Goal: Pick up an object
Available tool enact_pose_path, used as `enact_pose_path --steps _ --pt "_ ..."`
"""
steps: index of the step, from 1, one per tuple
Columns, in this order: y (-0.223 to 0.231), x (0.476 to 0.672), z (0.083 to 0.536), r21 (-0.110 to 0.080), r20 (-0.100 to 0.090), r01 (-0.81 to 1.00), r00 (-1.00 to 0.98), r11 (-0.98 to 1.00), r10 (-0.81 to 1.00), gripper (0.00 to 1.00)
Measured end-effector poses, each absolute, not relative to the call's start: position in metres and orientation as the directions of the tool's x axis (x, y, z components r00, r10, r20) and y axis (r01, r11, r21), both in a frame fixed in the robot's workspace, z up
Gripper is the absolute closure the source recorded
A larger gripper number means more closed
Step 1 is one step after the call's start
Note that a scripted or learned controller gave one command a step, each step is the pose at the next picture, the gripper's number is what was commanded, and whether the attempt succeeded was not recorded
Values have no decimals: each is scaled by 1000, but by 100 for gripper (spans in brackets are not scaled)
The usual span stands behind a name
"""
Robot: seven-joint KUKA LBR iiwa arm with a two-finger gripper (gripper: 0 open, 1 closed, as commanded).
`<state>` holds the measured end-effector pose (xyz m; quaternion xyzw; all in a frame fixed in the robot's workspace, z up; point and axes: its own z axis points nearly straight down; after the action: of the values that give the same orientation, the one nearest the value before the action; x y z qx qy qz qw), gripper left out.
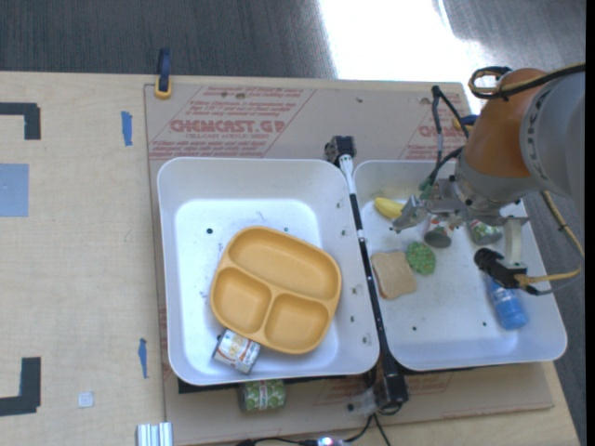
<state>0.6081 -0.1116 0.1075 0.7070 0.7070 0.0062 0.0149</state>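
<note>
Gripper (444, 219) position, as I read it from my remote station: low over the upper part of the right bin (548, 342), at the right of the frame, hanging from the grey arm (558, 128) whose orange band (497, 137) sits above the wrist. I cannot tell from this angle what state it is in, and I see no object held by it.

Right bin contents: a yellow banana-like item (389, 207) lies at the upper left of that bin, just beside the gripper assembly. A green round object (421, 259) rests just below the gripper. A tan, bread-like slab (394, 274) lies touching or nearly touching the green object on its lower left, close to the bin's left wall. A blue bottle (509, 307) lies toward the lower right of the bin, with a black part of the arm's tooling just above it. A further small object sits partly hidden behind the wrist at the upper right; I cannot identify it.

Left bin (177, 249) contents: an orange three-compartment tray (276, 289) lies centrally, tilted. A small can (235, 350) lies on its side at the tray's lower left edge, touching it.

Outside the bins, a green jar-like item (263, 396) lies on the board below the left bin
</note>
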Motion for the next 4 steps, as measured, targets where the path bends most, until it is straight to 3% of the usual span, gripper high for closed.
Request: enact_pose_path --steps 3,4 --pt "-109 592 104 32 -16 999 4 -3 1000 0" --pt "-96 572 90 18 -6 1000 3 -3 1000 0"
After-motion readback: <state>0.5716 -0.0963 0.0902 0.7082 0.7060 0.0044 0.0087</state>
